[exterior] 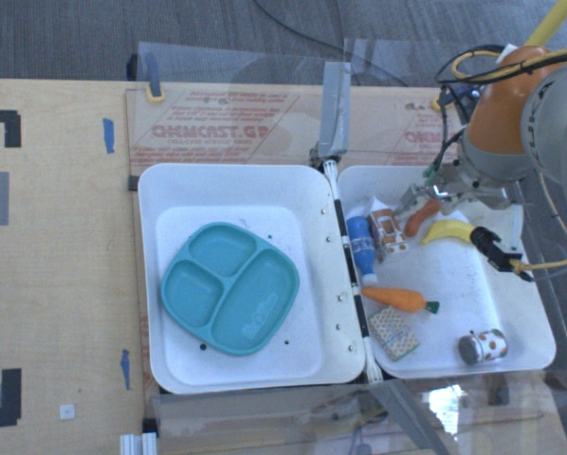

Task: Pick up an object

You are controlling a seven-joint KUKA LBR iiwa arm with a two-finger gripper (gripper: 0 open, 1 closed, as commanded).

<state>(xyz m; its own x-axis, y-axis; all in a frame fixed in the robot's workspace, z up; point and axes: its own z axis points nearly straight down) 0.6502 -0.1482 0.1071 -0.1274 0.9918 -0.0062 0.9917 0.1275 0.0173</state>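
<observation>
In the right shallow white bin [535, 344], just beside the gripper [424, 200]: small yellow plastic banana [447, 231], likely light, stiff, slippery; best pinched across its curved middle. Grip width impossible to tell.

Teal divided plate [230, 288] in the left white bin [160, 197], blue tape strip [108, 135] on the wooden bench [56, 254]

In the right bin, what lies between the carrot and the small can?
In the camera view, bare white bin floor separates the carrot from the small can; nothing lies between them.
</observation>
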